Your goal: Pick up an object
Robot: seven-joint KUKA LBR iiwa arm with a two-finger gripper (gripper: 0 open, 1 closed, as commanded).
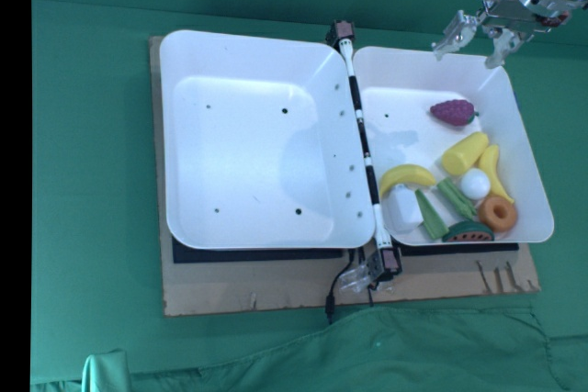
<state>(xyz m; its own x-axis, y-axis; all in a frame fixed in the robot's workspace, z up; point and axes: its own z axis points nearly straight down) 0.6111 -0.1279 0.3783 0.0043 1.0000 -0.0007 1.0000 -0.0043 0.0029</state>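
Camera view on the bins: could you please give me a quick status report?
Gripper open, holding nothing, above right bin's far rim. Toy food clustered at that bin's near end; purple grapes nearest the gripper. Nothing in the way.

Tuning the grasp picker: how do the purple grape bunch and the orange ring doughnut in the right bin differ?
The purple grape bunch is a bumpy solid lump; the orange ring doughnut is smooth with a centre hole. The grapes lie alone toward the far end; the doughnut sits crowded among other toys at the near corner. Both lie in the right white bin.
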